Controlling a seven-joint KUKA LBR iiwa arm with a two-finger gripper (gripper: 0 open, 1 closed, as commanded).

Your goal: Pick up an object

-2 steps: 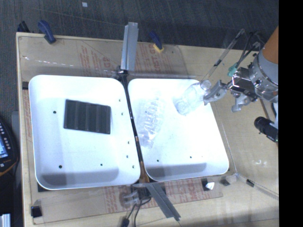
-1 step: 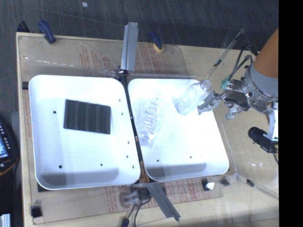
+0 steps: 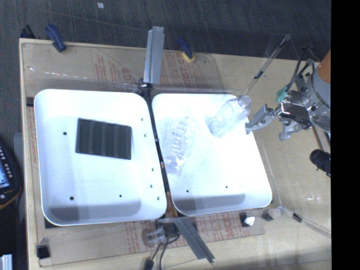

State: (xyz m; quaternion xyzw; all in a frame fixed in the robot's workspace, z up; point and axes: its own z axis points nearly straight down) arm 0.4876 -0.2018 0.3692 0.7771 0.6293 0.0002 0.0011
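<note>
The gripper is located over the right edge of the right bin. A clear plastic bottle is positioned at the fingertips, tilted, neck toward the gripper — whether it is clamped or merely touched cannot be determined, and the finger spacing cannot be made out. A second clear plastic item is found near the right bin's left wall. A dark ribbed rectangular block lies flat in the left bin.
</note>
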